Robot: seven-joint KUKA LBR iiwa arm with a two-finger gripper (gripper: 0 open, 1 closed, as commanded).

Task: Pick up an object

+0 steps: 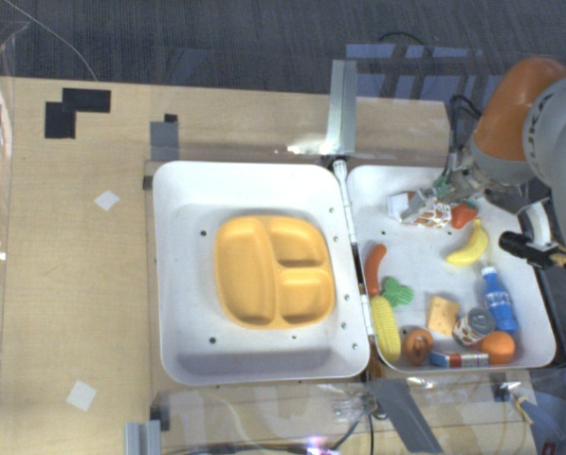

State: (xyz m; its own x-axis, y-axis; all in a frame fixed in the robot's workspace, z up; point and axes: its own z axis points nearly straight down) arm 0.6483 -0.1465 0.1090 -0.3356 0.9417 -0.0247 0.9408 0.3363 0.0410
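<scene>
My gripper [432, 203] hangs low over the far part of the right bin [358, 190], below the arm's orange band [510, 112]. It is right above a white packet [397, 204] and a brown-patterned item [438, 219]. A small red fruit [464, 216] and a banana [469, 245] lie just to its right. Nothing is visibly lifted off the bin floor. Nearer the front lie a red sausage [374, 259], a green broccoli [396, 292], a corn cob [385, 322], a tan slice [442, 313] and a blue bottle [497, 300].
A can [473, 327], an orange [498, 347] and a brown round fruit [416, 344] crowd the right bin's front. The left bin [178, 254] holds a yellow divided plate [273, 271]. A metal post [342, 112] stands behind the bins' shared wall.
</scene>
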